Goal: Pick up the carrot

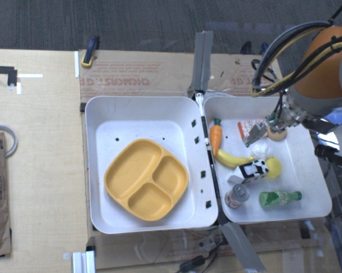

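**Desk:** What have you got on your feed?

**Me:** Biggest first: I see the bench (40, 209) carrying two white bins side by side. The left bin (102, 118) has a yellow divided plate (147, 179) lying near its middle, turned at an angle. The right bin (313, 203) holds the clutter. My arm (321, 61) comes in over the right bin's far right corner, orange band on top, cables looping above it.

**Desk:** And the gripper?

**Me:** The gripper (260, 132) hangs over the far part of the right bin, about midway across. I cannot tell whether its fingers are apart or together; from this angle they blur into the wrist hardware. Nothing is visibly between them.

**Desk:** Where's the carrot?

**Me:** The carrot (215, 137) lies against the right bin's left wall, in the far half, green top pointing toward the far edge. It sits to the left of the gripper, apart from it, with a red-and-white packet (243, 128) between them.

**Desk:** What's around it?

**Me:** A banana (232, 159) starts just beside the carrot's tip and runs toward the bin's middle. Near the front edge I see a green bottle (279, 198) and a small can (237, 195). A yellow ball (272, 168) sits by a black-and-white toy (254, 169).
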